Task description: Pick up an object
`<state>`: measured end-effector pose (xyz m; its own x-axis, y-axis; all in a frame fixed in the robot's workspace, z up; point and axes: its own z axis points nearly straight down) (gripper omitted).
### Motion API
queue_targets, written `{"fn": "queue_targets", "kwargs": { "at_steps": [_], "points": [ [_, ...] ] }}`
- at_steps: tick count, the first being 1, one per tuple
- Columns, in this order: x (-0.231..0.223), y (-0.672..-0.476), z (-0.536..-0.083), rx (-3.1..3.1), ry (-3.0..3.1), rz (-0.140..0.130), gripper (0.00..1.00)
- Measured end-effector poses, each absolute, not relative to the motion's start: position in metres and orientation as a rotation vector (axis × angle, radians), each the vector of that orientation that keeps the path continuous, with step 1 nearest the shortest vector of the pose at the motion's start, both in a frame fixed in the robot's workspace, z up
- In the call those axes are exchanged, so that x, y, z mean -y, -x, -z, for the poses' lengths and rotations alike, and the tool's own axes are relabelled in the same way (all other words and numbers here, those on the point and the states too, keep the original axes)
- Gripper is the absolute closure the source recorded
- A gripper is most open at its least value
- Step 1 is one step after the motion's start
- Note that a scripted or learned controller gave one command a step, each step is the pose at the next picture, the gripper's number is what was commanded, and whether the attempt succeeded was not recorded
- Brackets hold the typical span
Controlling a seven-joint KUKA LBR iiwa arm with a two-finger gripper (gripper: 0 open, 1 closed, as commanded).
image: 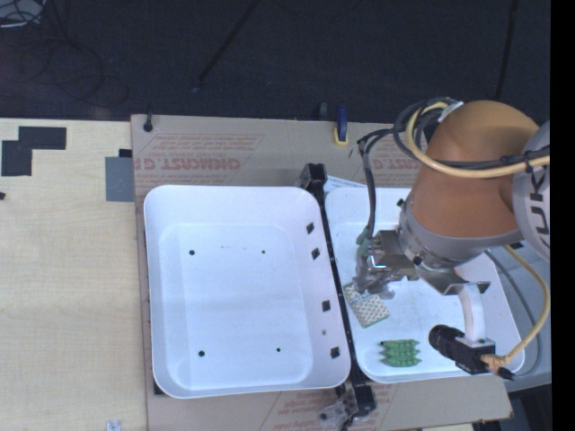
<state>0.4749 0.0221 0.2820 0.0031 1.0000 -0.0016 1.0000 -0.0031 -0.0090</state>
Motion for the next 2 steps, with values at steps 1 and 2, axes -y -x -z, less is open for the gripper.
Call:
{"fn": "queue_targets", "kwargs": {
  "at_steps": [1, 2],
  "points": [
    [0.066, -0.474, -0.228, 2.207, 2.228, -0.014, 1.0],
    [0.029, -0.493, -0.349, 2.23, 2.223, 0.013, 1.0]
  ]
}}
